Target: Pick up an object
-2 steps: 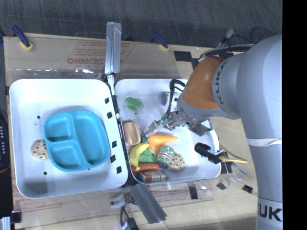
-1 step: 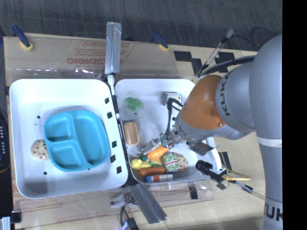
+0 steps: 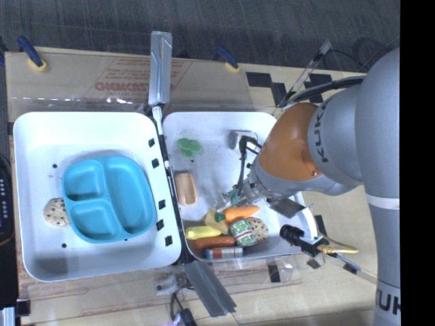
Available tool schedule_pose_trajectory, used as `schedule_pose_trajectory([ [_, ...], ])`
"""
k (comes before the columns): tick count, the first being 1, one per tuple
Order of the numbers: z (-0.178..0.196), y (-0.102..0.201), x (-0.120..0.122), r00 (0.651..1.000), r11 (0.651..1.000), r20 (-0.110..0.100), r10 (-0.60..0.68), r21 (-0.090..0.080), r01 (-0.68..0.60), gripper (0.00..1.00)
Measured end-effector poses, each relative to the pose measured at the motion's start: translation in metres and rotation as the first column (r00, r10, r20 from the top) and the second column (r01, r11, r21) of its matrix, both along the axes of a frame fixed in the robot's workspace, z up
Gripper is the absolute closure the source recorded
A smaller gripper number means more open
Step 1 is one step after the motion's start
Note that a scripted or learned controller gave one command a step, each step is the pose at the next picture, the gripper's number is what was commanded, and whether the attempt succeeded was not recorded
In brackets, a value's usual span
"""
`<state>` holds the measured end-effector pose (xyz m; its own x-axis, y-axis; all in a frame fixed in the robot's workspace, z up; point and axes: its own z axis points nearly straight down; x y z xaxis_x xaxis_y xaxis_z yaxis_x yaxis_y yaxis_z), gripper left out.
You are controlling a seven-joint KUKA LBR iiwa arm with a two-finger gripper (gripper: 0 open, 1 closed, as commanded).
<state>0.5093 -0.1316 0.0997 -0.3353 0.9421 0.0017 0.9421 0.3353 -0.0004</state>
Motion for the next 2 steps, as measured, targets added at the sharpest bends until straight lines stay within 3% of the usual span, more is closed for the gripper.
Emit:
schedule_pose_trajectory([
  [1,-0.0089,-0.0537,0.0662,0.998,0.998,0.0,0.071,-0.002,-0.071,1.0],
  [2,-0.0089,-0.053,0.0663,0.997,0.997,-0.001,0.071,0.0,-0.071,0.0],
])
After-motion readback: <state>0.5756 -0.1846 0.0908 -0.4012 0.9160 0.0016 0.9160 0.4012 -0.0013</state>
